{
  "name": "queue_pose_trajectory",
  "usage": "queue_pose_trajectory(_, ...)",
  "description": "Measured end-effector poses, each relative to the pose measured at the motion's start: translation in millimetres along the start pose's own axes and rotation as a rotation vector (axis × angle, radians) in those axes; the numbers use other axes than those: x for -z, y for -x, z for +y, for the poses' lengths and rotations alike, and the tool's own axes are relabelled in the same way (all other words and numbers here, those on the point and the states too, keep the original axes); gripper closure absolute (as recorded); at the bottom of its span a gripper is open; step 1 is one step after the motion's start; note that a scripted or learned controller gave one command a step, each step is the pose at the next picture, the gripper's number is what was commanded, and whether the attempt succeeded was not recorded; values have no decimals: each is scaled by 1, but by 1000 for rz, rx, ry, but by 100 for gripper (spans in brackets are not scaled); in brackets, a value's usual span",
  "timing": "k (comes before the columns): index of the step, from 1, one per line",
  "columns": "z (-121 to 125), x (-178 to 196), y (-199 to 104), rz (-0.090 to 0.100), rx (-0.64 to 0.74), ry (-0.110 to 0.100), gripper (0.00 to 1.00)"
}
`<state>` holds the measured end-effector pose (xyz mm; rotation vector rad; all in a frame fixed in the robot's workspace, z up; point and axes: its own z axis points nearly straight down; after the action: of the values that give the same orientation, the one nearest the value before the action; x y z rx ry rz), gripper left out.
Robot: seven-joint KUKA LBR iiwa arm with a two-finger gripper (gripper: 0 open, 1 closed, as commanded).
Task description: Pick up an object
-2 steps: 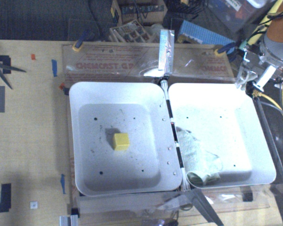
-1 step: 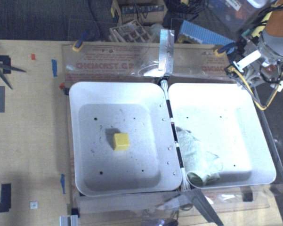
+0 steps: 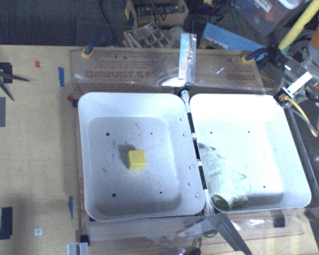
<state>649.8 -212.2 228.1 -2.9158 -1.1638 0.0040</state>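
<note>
Two white bins are set side by side on the worktop [image 3: 32, 142]. The left bin [image 3: 95, 116] holds a small yellow block [image 3: 137, 159] near its middle. A crumpled cloth [image 3: 223, 179] lies in the right bin [image 3: 265, 121].

Both white bins are seen from one fixed camera set above the bench, looking down at a slant. The left bin [image 3: 132, 155] is framed near the centre, with the right bin [image 3: 249, 153] beside it. Bench surface is shown left of the left bin; clutter is shown beyond it.
</note>
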Motion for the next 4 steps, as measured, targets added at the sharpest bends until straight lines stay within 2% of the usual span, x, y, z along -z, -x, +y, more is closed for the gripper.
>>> queue_pose_trajectory(1, 7, 53, -4, 2, -118, 5, 100)
queue_pose_trajectory(2, -42, 51, -28, 0, -407, -2, 100)
queue_pose_trajectory(3, -76, 205, -55, 4, -517, 2, 100)
queue_pose_trajectory(4, -145, 206, -37, 1, -479, -1, 100)
